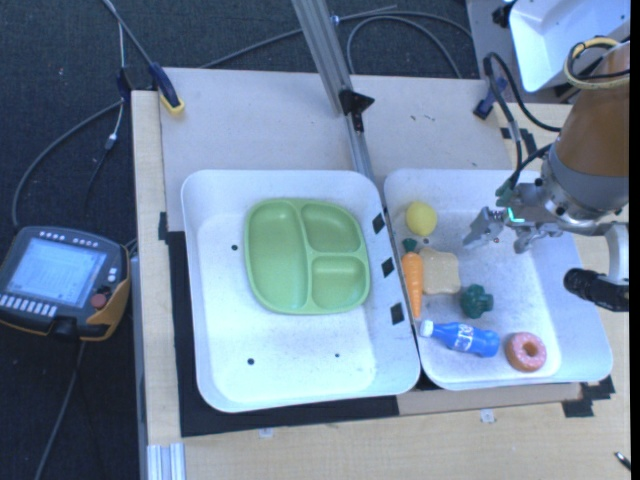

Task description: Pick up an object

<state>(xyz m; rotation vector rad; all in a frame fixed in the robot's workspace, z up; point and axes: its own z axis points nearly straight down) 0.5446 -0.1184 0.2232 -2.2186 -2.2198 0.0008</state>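
The right bin [575, 343] holds a yellow lemon [421, 218], an orange carrot [412, 284], a tan slice of bread [440, 271], a green broccoli piece [475, 300], a blue bottle [463, 337] lying on its side and a pink donut [526, 351]. My gripper [503, 229] hangs over the upper part of this bin, to the right of the lemon and above the bread. Its fingers are spread apart with nothing between them.
A green divided plate [305, 256] lies in the left bin [230, 368]. A metal pole [322, 30] slants up from between the bins. A teach pendant [62, 283] sits on the floor at far left. A blue-yellow clamp [166, 93] grips the bench's back left corner.
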